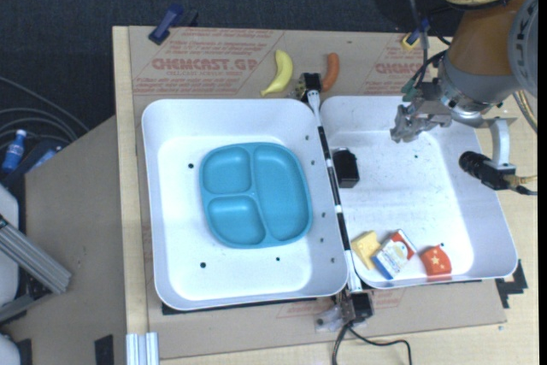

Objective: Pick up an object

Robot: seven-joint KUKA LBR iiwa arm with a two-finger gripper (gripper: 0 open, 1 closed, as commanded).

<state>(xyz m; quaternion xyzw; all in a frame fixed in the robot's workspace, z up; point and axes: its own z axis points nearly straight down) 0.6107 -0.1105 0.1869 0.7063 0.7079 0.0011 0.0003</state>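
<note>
A: We're in the approach step. Gripper [408,126] hangs over the right bin's [479,209] far end, nothing between the fingers, gap unclear.

B: Agreed. 3 objects lie well apart from it at the near edge: cheese wedge [366,249], small carton [394,256], red piece [436,261]. We need to travel there, then descend.

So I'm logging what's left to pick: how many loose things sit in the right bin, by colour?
Yellow: 1, a wedge
Red, white and blue: 1, a small carton
Red: 1, a small piece
Total: 3, all at the near end of the right bin.
</note>
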